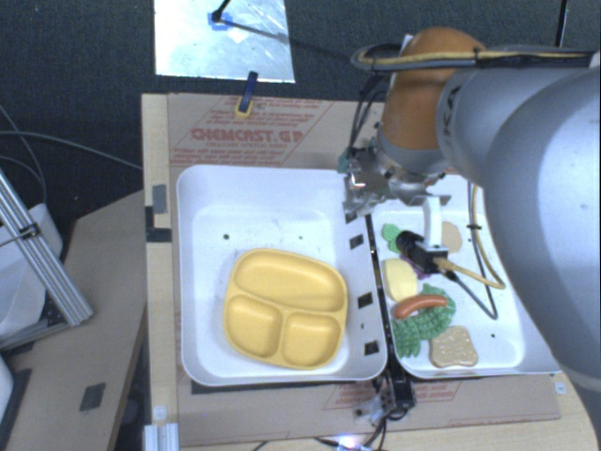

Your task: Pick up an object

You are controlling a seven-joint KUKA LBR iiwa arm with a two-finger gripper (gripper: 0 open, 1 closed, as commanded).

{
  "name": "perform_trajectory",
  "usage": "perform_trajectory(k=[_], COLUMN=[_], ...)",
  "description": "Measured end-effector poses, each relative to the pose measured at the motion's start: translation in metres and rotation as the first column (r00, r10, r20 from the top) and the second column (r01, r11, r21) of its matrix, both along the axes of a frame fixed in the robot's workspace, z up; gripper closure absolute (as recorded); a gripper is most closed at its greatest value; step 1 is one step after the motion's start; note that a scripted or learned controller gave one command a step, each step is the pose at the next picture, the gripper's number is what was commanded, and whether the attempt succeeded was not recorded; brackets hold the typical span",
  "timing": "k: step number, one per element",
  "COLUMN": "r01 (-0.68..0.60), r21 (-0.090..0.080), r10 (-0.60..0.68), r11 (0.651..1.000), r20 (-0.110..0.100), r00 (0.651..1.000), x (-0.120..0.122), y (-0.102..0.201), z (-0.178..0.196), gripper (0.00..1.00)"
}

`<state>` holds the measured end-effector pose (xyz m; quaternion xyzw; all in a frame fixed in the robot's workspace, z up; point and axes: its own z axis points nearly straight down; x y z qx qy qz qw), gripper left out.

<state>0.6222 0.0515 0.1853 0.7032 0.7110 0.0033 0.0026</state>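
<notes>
Hand (359, 197) sits over the far end of the wall shared by the left bin (263, 205) and right bin (500, 338). I can't tell if it is spread or closed, since the wrist blocks the view. Nothing visibly in it.

Pick candidates:
- Right bin holds a tight cluster of toy food: pale yellow piece (399, 276), sausage (420, 304) across a green piece (424, 323), bread slice (454, 348) touching the green one, and a beige piece (452, 238) further back.
- Left bin holds one yellow tray (285, 306), alone in the near half.

Risks, my read:
- Hand is nearly on the divider. Straight down from here likely hits the rim, shoves a bin, or closes on air.
- The food is packed and overlapping, so a grab may catch two items or push one under another. The sausage is round and rests on a lumpy piece, so it will probably roll out.
- The tray is wide and flat. Only its rim or inner ribs look pinchable, so a centred top grasp likely slips.
- The arm (526, 158) covers much of the right bin from this camera, so a miss there may be hard to confirm.

Surroundings:
- Bins sit on a cardboard sheet (272, 132) with red print, on a tan desk (103, 252).
- Foil sheet (225, 26) lies beyond it on the dark floor.
- Aluminium frame (42, 261) and loose cables (56, 148) are at left, well away from the arm.
</notes>
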Motion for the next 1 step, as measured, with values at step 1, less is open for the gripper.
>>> perform_trajectory(k=[1], r01=[0.012], r21=[0.0], r10=[-0.012], r11=[1.0], r20=[-0.015], r00=[1.0], x=[-0.1045], y=[-0.0089], z=[-0.0016], gripper=[1.0])
